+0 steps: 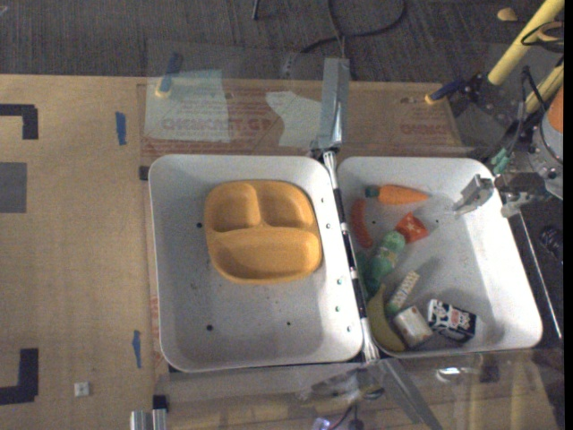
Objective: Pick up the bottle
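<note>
In the left bin (pixel 170 267) we see an orange divided plate (pixel 262 231). The green bottle (pixel 387 252) lies at the right bin's (pixel 501 267) left side among toys. Further right hangs the gripper (pixel 474 193), grasp unreadable to us.

Bench (pixel 72 240): tan surface carrying two shallow white bins side by side, left bin (pixel 170 267) and right bin (pixel 510 276), touching. Blue tape strips (pixel 121 128) and black corner marks (pixel 22 119) lie on it.

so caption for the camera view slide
Gripper over the right bin, up-right of the green bottle; orange tray in left bin.
</note>
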You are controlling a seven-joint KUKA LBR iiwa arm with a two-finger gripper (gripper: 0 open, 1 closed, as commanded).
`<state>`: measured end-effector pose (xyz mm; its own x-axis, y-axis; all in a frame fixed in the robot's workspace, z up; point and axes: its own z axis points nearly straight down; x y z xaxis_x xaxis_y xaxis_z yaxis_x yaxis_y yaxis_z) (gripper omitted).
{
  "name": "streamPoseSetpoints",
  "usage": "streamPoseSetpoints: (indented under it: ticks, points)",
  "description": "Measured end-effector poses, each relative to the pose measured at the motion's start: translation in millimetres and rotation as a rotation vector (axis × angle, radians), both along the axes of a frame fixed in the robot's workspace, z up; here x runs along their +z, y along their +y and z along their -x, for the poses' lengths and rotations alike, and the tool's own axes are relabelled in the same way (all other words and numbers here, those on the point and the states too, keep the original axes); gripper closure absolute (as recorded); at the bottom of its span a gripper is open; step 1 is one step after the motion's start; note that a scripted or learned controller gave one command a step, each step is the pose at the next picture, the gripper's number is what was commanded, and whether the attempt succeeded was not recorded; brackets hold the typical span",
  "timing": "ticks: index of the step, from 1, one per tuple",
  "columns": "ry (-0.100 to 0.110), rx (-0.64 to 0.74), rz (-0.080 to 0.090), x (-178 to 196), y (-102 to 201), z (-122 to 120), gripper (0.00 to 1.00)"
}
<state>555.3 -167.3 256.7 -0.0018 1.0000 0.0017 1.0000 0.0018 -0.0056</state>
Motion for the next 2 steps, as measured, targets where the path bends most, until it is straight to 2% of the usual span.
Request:
streamPoseSetpoints:
  ticks: [1,2]
  points:
    - [-0.017,0.149,0.001,-129,58,-12,0.00]
    - [-0.039,0.362,0.015,-157,66,-36,0.00]
